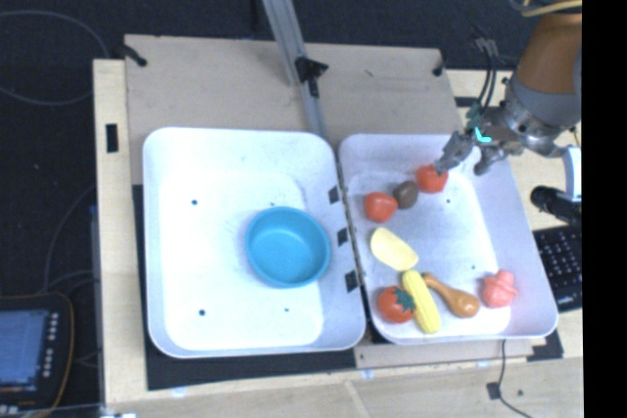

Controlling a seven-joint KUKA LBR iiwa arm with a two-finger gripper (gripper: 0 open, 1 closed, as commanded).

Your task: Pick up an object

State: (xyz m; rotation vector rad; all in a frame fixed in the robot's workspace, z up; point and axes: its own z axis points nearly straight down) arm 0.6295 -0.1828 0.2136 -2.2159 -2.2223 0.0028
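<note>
arm [551, 54] comes in from the right, wrist tilted down over the far right corner of the right bin [509, 210]. gripper [468, 158] sits above the bin's far edge, fingers spread, looks open, nothing between them. one finger points down-left at the small red piece [431, 178], tip almost on it, though from this slanted view i can't tell if it touches.

no set target here, any item counts. the red piece is nearest the claw, so my guess is that's the pick. just left of it a dark brown lump [406, 194], touching or nearly, then a red-orange tomato-like piece [381, 206]. three in a row, tight, so a closing finger could shove the brown one instead of grabbing clean.

rest of the bin: pale yellow slice [393, 249] mid, yellow corn [422, 301] lying against another tomato [395, 304] at the near edge, brown drumstick shape [454, 296] beside the corn, pink thing [498, 289] near right corner. all loose, none lifted.

left bin [176, 210] has just a blue bowl [286, 246] in the middle, well apart from the arm.

judgement: approach stage, grasp not made. the tilt probably makes sense since the target sits close to the far wall, where a straight-down drop risks clipping the rim.
</note>
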